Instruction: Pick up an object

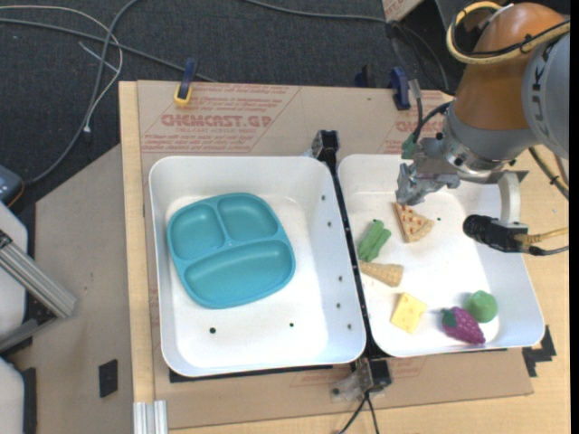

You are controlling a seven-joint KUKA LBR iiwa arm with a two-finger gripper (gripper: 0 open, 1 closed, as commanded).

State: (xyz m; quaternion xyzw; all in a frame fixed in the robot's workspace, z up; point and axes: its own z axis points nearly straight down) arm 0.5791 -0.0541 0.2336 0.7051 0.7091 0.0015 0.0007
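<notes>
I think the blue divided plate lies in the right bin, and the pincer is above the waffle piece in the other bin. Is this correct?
Not quite. In the camera view the blue divided plate lies in the left bin, not the right one. The rest holds: the pincer is above the waffle piece in the other bin, the right one, among the small food items.

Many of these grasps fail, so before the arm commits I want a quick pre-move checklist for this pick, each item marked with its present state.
1. Gripper over right bin: ok.
2. Target beneath it, waffle piece: ok.
3. Waffle piece apart from green piece and cone: ok.
4. Waffle piece already gripped: cannot tell.
5. Cheese, grapes away from the gripper: ok.
</notes>
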